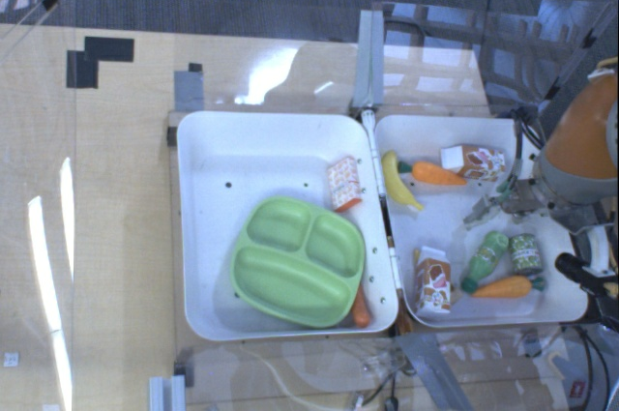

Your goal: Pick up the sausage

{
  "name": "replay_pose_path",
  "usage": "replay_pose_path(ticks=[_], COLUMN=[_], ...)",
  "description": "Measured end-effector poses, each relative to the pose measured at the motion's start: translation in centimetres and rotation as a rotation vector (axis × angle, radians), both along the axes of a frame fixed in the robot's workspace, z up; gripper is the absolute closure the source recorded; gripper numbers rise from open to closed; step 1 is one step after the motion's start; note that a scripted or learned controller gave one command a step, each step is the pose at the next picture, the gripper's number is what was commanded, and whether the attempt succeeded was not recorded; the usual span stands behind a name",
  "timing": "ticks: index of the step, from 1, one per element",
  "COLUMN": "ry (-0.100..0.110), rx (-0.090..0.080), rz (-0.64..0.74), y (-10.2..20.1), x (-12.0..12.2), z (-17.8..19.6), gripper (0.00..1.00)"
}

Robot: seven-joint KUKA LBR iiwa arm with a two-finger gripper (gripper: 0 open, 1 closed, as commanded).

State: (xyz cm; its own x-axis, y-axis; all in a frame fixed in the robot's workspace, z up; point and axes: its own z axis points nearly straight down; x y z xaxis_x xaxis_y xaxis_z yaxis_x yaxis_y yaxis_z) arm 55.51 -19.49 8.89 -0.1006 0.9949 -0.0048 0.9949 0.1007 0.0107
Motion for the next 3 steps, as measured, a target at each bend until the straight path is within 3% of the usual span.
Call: replay_pose_path(ticks=[1,2,3], ry=[0.002,0.052,0.002], rx=[0.01,0.008,0.007], rz=[-0.383,-0.414,-0.307], y=[-0.1,-0.3,5.0], x=[4.1,8.3,2.1], z=[-0.1,-0.3,0.0], gripper=[0.0,0.0,0.0])
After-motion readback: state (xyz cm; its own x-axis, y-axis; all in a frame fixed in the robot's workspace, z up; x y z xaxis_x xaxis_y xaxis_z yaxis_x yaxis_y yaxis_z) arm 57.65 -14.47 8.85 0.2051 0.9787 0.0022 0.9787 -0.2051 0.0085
